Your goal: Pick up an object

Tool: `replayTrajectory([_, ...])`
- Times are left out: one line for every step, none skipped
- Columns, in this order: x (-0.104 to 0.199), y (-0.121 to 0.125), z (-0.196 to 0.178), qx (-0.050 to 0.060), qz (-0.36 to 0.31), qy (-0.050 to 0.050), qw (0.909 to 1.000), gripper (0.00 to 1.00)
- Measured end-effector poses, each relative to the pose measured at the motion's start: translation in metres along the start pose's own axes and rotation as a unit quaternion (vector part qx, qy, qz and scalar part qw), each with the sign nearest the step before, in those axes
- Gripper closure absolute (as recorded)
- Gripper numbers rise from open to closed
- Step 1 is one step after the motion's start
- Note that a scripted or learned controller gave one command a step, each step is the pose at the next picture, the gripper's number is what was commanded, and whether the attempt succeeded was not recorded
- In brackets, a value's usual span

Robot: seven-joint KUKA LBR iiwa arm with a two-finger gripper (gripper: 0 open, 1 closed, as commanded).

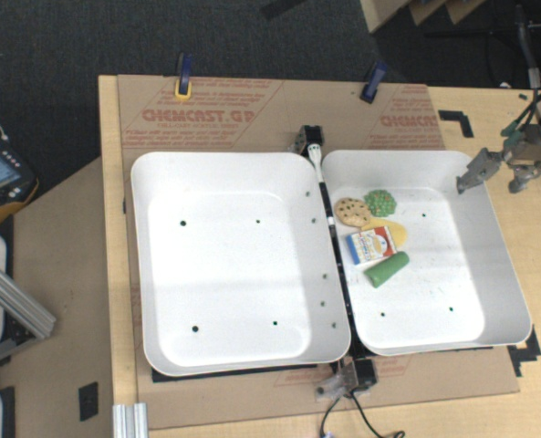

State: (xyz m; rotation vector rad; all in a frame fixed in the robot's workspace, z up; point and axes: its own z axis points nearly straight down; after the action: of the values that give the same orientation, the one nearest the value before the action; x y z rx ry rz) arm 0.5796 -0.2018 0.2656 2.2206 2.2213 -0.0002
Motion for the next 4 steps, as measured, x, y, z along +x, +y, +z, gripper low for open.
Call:
replayTrajectory([-0.015,-0.02,-0.21,-0.01,0.0,-0.004,0.9999,0.0])
replayTrajectory([-0.013,-0.019,-0.21,-0.003,-0.001,-0.002,1.0,1.0])
replayTrajectory([0.031,-0.069,-0.019,0.009,0.0,0.004,0.9999,1.0])
replayTrajectory([0.103,-0.102,0.011,0.004,-0.003,0.003,1.0,1.0])
